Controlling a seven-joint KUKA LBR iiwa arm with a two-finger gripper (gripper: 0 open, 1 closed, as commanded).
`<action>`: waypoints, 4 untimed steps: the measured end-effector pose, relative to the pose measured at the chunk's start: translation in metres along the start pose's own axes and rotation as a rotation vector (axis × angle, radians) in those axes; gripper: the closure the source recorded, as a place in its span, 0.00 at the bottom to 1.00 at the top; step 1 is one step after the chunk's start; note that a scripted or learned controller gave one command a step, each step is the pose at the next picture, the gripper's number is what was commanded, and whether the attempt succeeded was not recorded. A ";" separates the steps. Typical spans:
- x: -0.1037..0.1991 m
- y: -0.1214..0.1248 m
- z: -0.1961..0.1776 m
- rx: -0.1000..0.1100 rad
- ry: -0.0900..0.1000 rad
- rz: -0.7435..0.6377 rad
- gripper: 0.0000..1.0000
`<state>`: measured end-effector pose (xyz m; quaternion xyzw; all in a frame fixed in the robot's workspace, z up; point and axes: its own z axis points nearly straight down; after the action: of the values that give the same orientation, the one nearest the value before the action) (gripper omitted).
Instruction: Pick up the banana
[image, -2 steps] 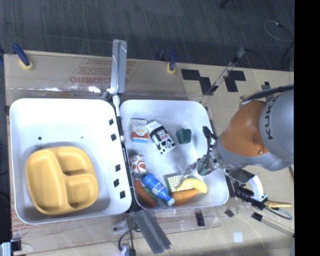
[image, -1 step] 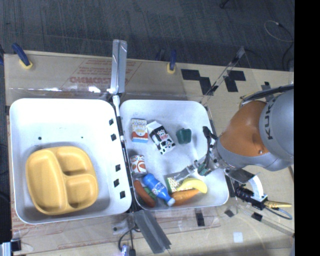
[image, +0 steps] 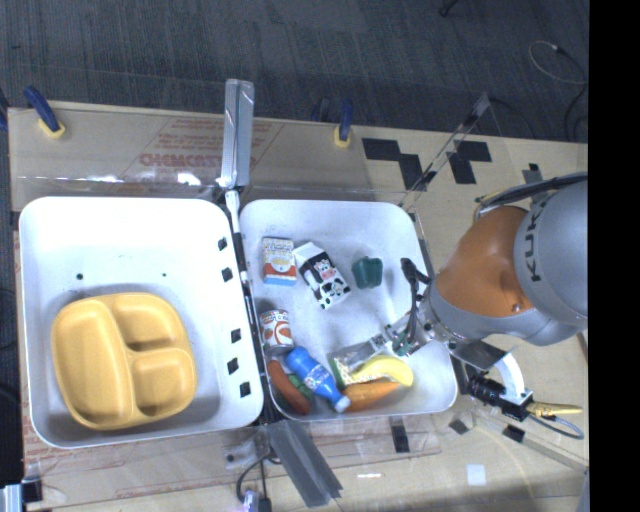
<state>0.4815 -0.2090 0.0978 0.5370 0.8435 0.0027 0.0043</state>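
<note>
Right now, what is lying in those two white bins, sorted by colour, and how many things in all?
Yellow: 2, the banana and the divided tray
Orange or red: 4
Blue: 1, the bottle
Green: 1
Black-and-white: 1, the carton
Total: 9

A yellow tray (image: 122, 353) with compartments lies in the left bin (image: 60, 225). The right bin (image: 330, 213) holds an orange-and-white box (image: 278, 259), a black-and-white carton (image: 324, 275), a green cup (image: 368, 271), a can (image: 276, 327), a blue bottle (image: 315, 377), a hot dog (image: 287, 388) and a carrot (image: 374, 393). Blue clamps (image: 42, 110) grip the bench edge.
</note>
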 end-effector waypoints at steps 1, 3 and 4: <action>0.010 0.001 -0.004 0.007 0.000 0.178 0.00; 0.047 0.019 -0.098 0.010 0.003 0.402 1.00; 0.047 0.019 -0.098 0.010 0.003 0.403 0.00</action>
<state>0.4780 -0.1579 0.1956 0.6949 0.7191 0.0001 -0.0004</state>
